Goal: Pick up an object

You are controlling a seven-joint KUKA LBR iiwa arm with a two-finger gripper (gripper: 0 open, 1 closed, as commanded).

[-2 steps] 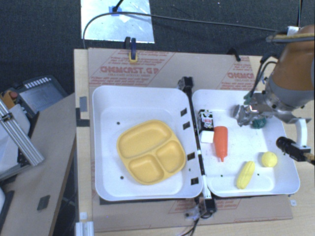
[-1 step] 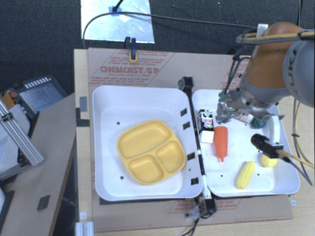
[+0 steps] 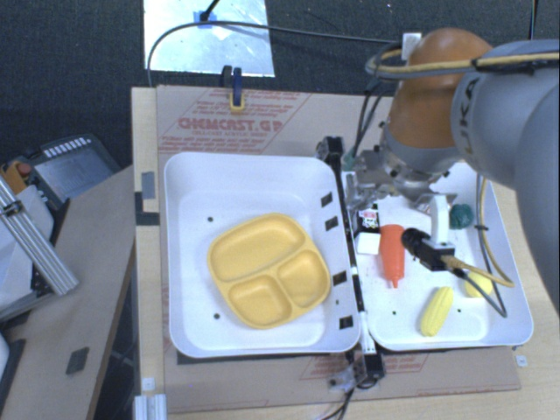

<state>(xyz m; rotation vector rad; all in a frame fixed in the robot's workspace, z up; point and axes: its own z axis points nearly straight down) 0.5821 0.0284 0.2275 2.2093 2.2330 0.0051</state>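
Bottle (image 3: pixel 392 250), orange, taken as the likeliest pick: lies flat in the right bin (image 3: pixel 398 326), toward its 9 o'clock side, close to the wall shared with the left bin (image 3: pixel 188 191). Runs 12 to 6 along its length, thick body at 12, narrow tip at 6. Sits at about 6 o'clock from the wrist (image 3: pixel 409 166), near it but apart. Just beside a small white block (image 3: pixel 367 244) at its 9 o'clock.

Elsewhere in the same bin: corn cob (image 3: pixel 436 311) at 5 o'clock of the bottle, tilted roughly 1 to 7; teal ball (image 3: pixel 461 214) at 2 o'clock. Yellow divided plate (image 3: pixel 267 269) in the left bin, well apart at 9 o'clock.

Cannot tell open from closed: all of that hidden beneath the wrist and the grey arm (image 3: pixel 516 121) reaching in from 3 o'clock. Nothing seen held.

Judged to be at the approach step. Likely calls for a short shift toward 6 o'clock, then a descent with the grip set across the 12-to-6 axis, closing from 9 and 3 on the thick body rather than the tip. Risks: round side rolling away, or the white block getting nudged or caught along with it.
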